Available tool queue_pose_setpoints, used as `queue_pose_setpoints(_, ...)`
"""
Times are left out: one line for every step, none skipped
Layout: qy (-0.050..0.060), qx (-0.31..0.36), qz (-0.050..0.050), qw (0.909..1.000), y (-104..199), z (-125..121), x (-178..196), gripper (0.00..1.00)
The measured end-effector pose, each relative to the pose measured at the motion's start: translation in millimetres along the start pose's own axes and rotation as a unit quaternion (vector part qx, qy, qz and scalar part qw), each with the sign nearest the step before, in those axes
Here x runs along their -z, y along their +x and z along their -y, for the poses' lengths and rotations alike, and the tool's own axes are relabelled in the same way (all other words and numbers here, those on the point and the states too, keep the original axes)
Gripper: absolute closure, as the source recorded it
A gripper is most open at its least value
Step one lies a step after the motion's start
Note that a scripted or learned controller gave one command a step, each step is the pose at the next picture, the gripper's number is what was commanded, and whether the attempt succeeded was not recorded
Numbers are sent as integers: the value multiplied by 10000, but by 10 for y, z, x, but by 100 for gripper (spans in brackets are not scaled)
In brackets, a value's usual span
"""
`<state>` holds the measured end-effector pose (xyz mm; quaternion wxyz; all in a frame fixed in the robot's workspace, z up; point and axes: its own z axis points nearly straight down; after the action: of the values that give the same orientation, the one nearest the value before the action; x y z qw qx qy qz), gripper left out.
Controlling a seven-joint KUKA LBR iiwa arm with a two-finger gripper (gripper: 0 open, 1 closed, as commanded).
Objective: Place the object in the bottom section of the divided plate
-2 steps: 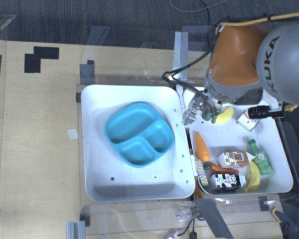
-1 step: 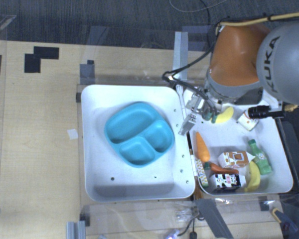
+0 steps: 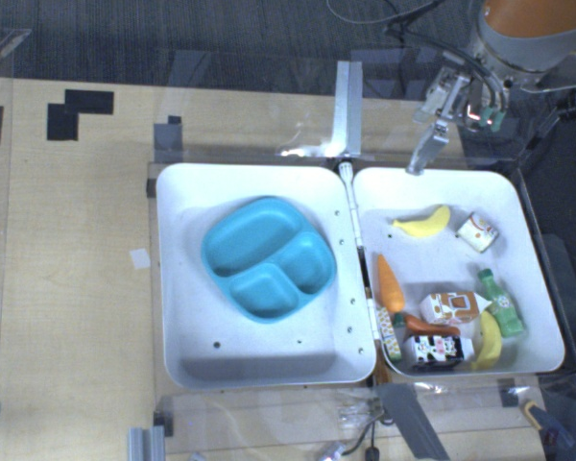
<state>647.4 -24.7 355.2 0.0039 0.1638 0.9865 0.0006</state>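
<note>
Blue divided plate (image 3: 267, 269) sits in left bin (image 3: 187, 344). End effector (image 3: 430, 142) hovers over right bin's (image 3: 528, 221) far rim, nothing held; finger state unclear. Pre-grasp: next descend onto banana (image 3: 422, 224).

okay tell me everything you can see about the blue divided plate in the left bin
The blue divided plate is a rounded, glossy, plastic-looking dish in bright sky blue, with raised ridges splitting it into three sections: a long one along the upper left, a smaller one at the right, and one at the bottom. It lies flat, turned at a slant, near the middle of the left bin. All three sections look bare. It rests on the bin's white floor, apart from the walls.
</note>
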Motion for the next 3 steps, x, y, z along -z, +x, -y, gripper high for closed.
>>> queue_pose_setpoints(3,-343,-16,9994,627,130,-1414,0)
queue_pose_setpoints(-2,145,12,9999,378,328,-73,0)
queue_pose_setpoints(-12,155,49,9999,355,316,39,100)
